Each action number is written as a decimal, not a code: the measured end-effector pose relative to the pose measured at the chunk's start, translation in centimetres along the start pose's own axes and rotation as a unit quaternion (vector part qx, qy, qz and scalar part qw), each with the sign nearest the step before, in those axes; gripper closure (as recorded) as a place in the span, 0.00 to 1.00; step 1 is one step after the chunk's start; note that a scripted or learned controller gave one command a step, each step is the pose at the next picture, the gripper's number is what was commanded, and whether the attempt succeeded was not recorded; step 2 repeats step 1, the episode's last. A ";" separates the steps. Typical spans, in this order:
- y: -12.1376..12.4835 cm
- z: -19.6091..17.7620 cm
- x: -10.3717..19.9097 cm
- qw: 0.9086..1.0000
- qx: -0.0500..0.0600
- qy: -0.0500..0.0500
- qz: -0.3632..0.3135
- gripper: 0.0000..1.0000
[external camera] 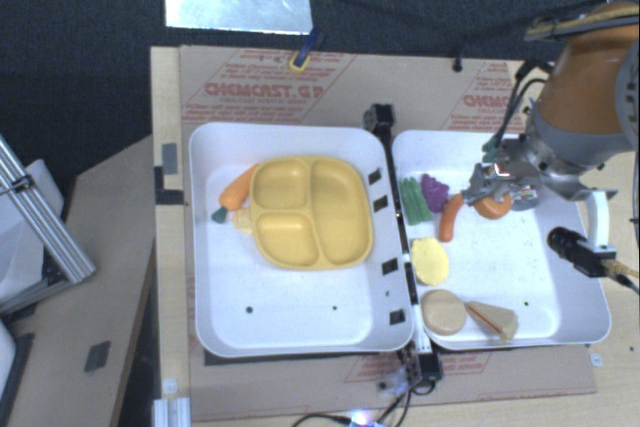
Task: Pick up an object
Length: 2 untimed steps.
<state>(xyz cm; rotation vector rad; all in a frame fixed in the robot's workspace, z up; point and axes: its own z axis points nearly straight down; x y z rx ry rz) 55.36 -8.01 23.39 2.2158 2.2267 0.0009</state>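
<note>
Since the task names no particular item, the likeliest candidate is the small orange piece (492, 207), lying in the right bin (570, 315) directly under the gripper (490, 187); whether it sits between the fingers or merely below them cannot be told, nor whether the fingers are spread or closed.

Relative to the orange piece, all in the right bin:
- orange sausage-shaped piece (449, 217): just beside it, toward the left bin.
- purple grapes (434, 189) and green piece (414, 199): beyond that, near the divider.
- pale yellow piece (431, 261): nearer the camera.
- round tan piece (444, 311) and tan wedge (492, 319): at the near rim.

Left bin (300, 325): yellow divided plate (305, 212), carrot (237, 187) at its far side. Both bins rest on the desk (260, 85), presumably one as source, one as destination.
</note>
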 end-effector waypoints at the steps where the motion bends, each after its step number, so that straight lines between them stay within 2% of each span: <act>1: -0.3 1.9 -0.3 1.000 0.000 0.000 0.002 1.00; 2: -0.3 1.9 -0.3 1.000 0.000 0.000 0.002 1.00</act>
